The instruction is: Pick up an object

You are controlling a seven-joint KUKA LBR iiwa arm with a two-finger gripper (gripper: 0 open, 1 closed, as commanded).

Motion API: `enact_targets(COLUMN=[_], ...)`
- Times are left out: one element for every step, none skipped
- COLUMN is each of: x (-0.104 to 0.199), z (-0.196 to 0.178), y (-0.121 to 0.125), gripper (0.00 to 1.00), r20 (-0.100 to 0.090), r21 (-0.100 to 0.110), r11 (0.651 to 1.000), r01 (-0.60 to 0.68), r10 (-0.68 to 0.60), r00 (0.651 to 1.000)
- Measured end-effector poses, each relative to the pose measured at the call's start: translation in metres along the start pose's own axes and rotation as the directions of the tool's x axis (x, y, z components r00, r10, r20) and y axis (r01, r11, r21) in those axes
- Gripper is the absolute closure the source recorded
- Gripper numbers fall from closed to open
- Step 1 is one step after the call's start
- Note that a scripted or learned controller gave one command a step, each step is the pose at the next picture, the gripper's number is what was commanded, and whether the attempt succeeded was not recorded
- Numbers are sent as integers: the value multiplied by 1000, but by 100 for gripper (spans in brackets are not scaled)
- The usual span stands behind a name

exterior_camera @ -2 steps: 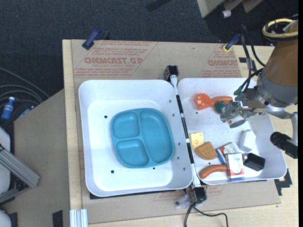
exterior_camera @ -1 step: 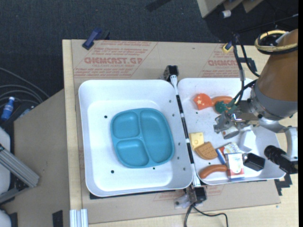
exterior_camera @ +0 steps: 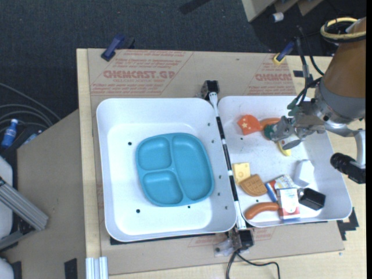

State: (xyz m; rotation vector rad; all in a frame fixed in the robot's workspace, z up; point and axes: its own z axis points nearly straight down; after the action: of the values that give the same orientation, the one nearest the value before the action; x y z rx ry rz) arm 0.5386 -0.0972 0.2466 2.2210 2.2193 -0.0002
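Orange and green show just beside the gripper, which sits low in the right bin, toward its one o'clock corner; whether its fingers stand apart or together, I cannot tell, since the wrist covers them from above. Nothing is visibly lifted, so the pick looks not yet done: the grasp and the raise are both left, as far as I can judge. The likeliest target is the green toy touching the gripper at its nine o'clock side, a small rounded piece joined to an orange stalk; an orange toy lies just beyond it at nine o'clock. Toward six o'clock lie a yellow block, a brown biscuit-like piece, a sausage and a black block. The left bin holds a blue divided plate.
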Motion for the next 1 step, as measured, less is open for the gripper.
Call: enact_targets(x=[-9], z=[-5], y=[26], gripper=[100], r20=[-1], r21=[0], r11=[1000], r01=[2], r10=[-2], r00=[1000])
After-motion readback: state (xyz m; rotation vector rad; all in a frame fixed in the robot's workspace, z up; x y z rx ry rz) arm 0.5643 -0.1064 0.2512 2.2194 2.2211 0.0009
